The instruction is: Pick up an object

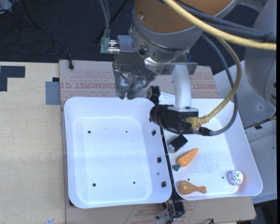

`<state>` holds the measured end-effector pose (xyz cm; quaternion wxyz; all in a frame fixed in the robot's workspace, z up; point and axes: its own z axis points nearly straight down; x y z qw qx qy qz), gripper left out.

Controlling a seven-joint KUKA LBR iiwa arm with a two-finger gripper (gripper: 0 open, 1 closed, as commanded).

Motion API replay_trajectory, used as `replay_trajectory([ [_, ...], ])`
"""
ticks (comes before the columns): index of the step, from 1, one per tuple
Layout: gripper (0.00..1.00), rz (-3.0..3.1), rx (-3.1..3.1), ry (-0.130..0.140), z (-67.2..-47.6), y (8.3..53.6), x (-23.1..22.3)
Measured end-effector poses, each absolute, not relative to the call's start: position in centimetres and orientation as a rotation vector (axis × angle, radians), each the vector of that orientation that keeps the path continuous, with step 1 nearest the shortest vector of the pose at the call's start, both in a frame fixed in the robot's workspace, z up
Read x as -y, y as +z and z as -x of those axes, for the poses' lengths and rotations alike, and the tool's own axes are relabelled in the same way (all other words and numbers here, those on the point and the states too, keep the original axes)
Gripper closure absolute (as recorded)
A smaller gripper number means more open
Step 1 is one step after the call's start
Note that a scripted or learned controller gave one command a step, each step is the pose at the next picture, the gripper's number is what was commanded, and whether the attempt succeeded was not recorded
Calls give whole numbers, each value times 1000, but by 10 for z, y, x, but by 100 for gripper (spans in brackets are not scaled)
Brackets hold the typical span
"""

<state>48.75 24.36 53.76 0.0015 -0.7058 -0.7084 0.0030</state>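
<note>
My gripper hangs over the far rim of the left bin, near the divide between the two bins. I see nothing held in it. The right bin holds an orange carrot, an orange gourd-shaped toy by the near rim, a white dotted ball in the near right corner, and a small black block near the divider. All of these lie to the right of and nearer than the gripper.
The bins sit on a cardboard sheet on a pale wooden bench. The left bin's floor shows only small dark marks. Thick arm cables loop over the far part of the right bin.
</note>
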Motion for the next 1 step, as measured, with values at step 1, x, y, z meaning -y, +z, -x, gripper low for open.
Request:
replay_trajectory([
  [1, 100, 2220, 2221, 8, -494, 537, -244],
])
